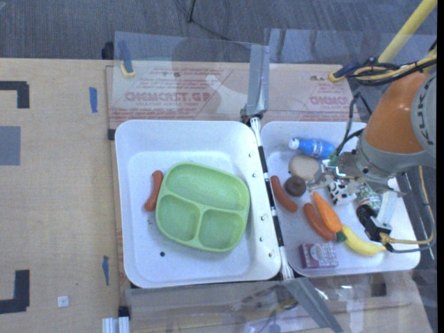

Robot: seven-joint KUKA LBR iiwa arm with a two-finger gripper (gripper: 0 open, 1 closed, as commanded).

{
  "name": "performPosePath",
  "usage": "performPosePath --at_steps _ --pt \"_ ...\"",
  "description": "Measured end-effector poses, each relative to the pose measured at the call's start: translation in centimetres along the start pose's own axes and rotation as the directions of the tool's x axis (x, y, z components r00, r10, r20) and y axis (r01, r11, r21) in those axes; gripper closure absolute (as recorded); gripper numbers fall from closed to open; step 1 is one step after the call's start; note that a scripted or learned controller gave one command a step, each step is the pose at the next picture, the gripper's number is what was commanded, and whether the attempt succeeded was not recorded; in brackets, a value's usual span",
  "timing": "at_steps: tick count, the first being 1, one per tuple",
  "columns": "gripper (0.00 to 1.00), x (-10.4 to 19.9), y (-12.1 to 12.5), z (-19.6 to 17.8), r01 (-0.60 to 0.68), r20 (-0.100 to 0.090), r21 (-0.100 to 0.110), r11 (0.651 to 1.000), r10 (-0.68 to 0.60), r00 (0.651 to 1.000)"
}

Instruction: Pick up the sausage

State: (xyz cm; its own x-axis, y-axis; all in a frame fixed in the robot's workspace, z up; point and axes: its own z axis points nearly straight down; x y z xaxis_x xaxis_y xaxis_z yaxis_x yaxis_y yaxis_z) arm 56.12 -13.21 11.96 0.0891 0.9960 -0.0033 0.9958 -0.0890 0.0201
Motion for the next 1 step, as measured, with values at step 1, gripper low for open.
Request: performPosePath --at_steps 1 --pt "0.0 0.91 -3.84 0.94 -0.081 0.011 -0.055 0.995 0.081 0.997"
